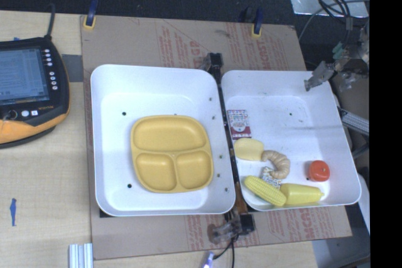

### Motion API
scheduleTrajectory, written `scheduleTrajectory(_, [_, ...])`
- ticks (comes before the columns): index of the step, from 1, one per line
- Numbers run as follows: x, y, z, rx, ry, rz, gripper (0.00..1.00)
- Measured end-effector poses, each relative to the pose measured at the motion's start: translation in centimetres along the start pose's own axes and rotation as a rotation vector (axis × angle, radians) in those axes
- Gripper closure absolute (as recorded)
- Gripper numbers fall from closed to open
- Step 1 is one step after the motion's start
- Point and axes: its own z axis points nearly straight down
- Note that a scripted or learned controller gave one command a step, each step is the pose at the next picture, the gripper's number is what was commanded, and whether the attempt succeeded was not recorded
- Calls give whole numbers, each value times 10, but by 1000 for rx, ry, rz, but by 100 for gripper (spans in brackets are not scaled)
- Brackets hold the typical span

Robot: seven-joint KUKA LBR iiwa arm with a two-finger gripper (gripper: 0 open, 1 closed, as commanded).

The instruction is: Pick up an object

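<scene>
Several toys, the corn cob (264, 191) among them, lie toward seven o'clock from the claw (316, 77), whose grip I cannot tell.

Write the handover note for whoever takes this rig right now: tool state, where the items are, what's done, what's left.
Tool: over the right bin's far right corner, holding nothing that can be seen; open or shut cannot be judged.
Right bin, near end: red packet by the left wall, pale yellow piece, ringed pastry, corn cob, yellow block, red tomato.
Left bin: yellow divided tray, lying flat.
Done: nothing lifted.
Left: pick up an object.
</scene>
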Motion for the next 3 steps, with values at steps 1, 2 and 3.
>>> scheduleTrajectory(1, [11,-53,136,3,1,-1,0])
scheduleTrajectory(2, [7,-108,45,-2,1,2,0])
scheduleTrajectory(3, [5,-128,141,2,1,-1,0])
